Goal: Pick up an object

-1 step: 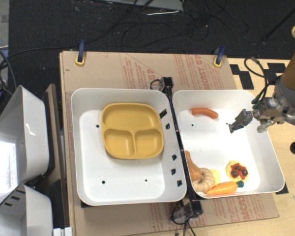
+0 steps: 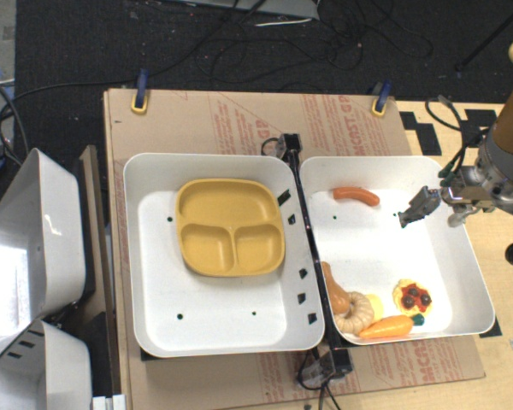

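Note:
The right bin (image 2: 462, 254) holds an orange sausage (image 2: 356, 196) near its far left. Along its front lie a brown drumstick-like piece (image 2: 332, 285), a tan curled pastry (image 2: 354, 309), an orange carrot (image 2: 385, 326) and a small yellow tart with red and dark topping (image 2: 413, 296). My gripper (image 2: 437, 210) hangs over the bin's far right part, right of the sausage and apart from it. It is open, its two fingers spread, and nothing sits between them.
The left bin (image 2: 154, 314) carries a yellow divided plate (image 2: 231, 227). A black divider with clips (image 2: 303, 229) runs between the bins. White housings (image 2: 30, 254) stand at the far left, beyond the cardboard base (image 2: 239, 114).

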`<act>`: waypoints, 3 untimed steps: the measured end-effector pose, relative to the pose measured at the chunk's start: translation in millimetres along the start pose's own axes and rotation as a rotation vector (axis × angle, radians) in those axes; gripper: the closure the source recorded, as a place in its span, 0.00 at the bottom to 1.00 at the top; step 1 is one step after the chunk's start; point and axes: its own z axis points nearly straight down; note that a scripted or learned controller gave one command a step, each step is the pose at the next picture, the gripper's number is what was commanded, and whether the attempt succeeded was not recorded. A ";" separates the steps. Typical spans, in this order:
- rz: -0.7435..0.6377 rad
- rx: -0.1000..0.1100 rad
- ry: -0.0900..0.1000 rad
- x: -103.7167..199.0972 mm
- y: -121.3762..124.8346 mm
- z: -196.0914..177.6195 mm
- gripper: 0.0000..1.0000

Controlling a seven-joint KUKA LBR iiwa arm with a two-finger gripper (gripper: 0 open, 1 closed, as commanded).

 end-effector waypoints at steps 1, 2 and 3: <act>0.002 0.006 0.002 9.2 -2.0 59.9 0.00; 0.003 0.005 0.001 10.7 -3.7 103.3 0.00; 0.003 0.006 0.002 12.3 -2.9 167.4 0.00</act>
